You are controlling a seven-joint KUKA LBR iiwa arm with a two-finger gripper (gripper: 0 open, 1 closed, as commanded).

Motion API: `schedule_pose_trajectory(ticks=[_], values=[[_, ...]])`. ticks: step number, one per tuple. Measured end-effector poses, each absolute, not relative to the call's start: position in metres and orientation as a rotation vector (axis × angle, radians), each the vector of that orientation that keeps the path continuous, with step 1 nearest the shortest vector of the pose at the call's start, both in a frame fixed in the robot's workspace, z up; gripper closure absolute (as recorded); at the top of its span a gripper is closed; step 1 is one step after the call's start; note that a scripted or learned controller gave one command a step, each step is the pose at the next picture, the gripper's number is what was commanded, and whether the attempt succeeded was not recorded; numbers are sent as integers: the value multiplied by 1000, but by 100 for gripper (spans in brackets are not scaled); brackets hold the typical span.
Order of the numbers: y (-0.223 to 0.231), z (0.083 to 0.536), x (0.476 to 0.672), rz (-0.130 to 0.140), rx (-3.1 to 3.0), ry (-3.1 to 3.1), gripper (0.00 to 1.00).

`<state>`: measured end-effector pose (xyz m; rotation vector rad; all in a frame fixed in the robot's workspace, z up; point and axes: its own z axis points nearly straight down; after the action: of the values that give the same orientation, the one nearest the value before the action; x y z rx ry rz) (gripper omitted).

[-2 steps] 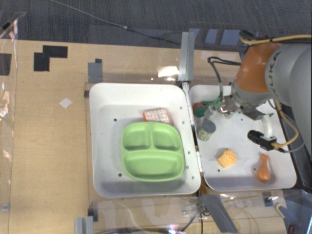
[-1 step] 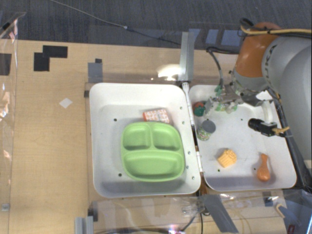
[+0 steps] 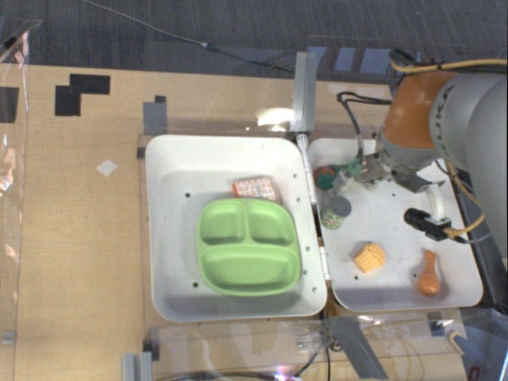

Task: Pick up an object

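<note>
Two white bins on the desk. Left bin (image 3: 167, 213): green divided tray (image 3: 249, 246), small printed box (image 3: 255, 187) at its upper edge. Right bin (image 3: 397, 292): yellow block (image 3: 369, 257), orange pear-shape (image 3: 429, 275), green item (image 3: 326, 178) beside the pincer (image 3: 349, 173), likely target; pincer's state unreadable.

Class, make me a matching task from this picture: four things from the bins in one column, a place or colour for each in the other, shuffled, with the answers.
Things:
1. Tray
2. Red-patterned packet
3. Yellow block
4. Orange piece

Descriptions:
A. Right bin, near its right wall
B. Green, three compartments, left bin
C. Right bin, between the centre and the front edge
D. Left bin, just behind the tray

Pairs: 1-B, 2-D, 3-C, 4-A
</note>
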<state>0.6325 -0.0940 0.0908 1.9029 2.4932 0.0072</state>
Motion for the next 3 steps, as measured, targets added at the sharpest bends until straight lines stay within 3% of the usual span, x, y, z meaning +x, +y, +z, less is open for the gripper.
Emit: schedule_pose_trajectory(ticks=[1, 2, 3], values=[[-96, 114, 655, -48, 1852, 2597, 0], [-94, 115, 632, 4, 1748, 2606, 0], [-111, 113, 671, 1, 1591, 2697, 0]])
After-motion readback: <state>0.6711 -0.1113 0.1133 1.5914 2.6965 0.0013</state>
